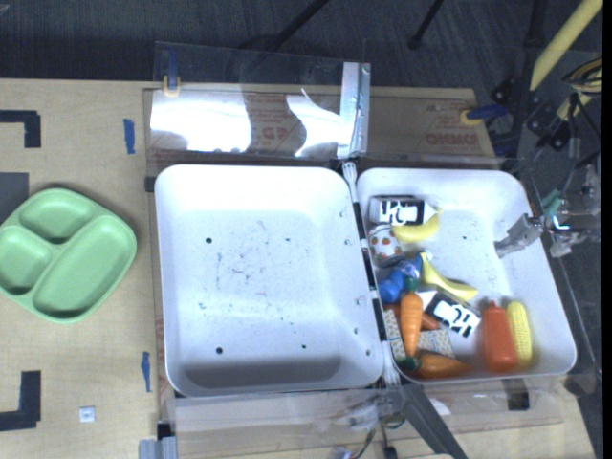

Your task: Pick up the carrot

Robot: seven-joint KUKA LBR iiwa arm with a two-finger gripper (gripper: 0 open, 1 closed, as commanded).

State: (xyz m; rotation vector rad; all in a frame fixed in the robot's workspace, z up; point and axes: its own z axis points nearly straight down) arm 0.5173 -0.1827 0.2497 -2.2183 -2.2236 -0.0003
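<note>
The carrot (409,323) lies in the right bin (478,191), upright along its left wall, crowded among toy food: a blue piece (394,283) just above it, a black-and-white tag (451,316) to its right, and an orange piece (440,362) below it. The gripper (521,233) hangs at the bin's right side, well apart from the carrot and holding nothing that can be seen; how wide it stands cannot be told. The pick looks not yet begun, with the approach in hand. Next it must cross leftward above the clutter and descend squarely over the carrot, clear of the wall.
</note>
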